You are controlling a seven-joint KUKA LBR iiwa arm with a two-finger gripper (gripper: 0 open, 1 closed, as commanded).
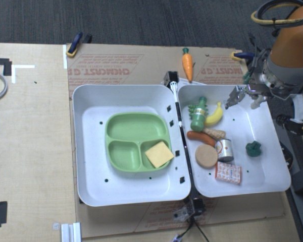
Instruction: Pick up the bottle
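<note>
The green bottle (198, 114) lies in the right bin (272, 175), near its far left side, with its cap pointing away from the camera. A banana (215, 115) rests against its right side. My gripper (245, 99) hangs over the far part of the right bin, to the right of the bottle and banana and apart from both. Its fingers are spread open with nothing between them.
The right bin also holds a sausage (199, 136), a round biscuit (206, 156), a tin can (224, 149), a red packet (228, 173) and a dark green lump (253, 148). The left bin (86, 145) holds a green divided plate (122, 127) with a yellow slab (159, 154). A carrot (187, 64) lies behind the bins.
</note>
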